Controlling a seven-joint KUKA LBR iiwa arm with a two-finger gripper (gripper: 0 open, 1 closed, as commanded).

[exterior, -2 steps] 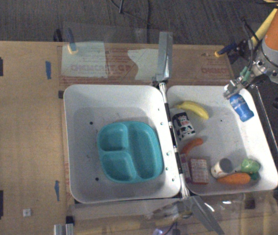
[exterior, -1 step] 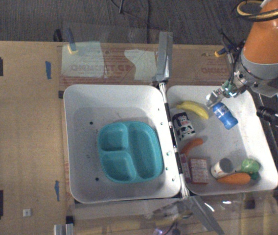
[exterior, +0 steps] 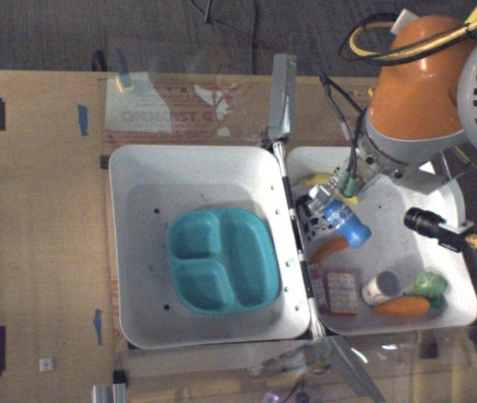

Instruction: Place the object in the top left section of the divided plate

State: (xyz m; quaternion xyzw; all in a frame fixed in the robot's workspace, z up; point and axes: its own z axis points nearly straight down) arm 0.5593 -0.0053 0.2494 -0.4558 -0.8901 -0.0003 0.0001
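The arm's gripper [exterior: 327,201] hangs low over the left side of the right bin [exterior: 461,309], tight against a blue-capped bottle [exterior: 345,223]. The bottle lies tilted just below and to the right of the gripper, seemingly in its grasp, though whether it is truly pinched cannot be told from this angle. That bottle looks to be the object chosen for moving. An orange item [exterior: 331,248] peeks out just beneath it. Further below the gripper sit a small patterned box [exterior: 342,293], a white cup [exterior: 379,288], a carrot [exterior: 401,306] and a green item [exterior: 430,285], left loose as spare picks. Well to the gripper's left, across the divider, the teal divided plate [exterior: 222,259] waits in the left bin [exterior: 138,191]. Its top left section holds nothing yet, so the carry across probably lies ahead.
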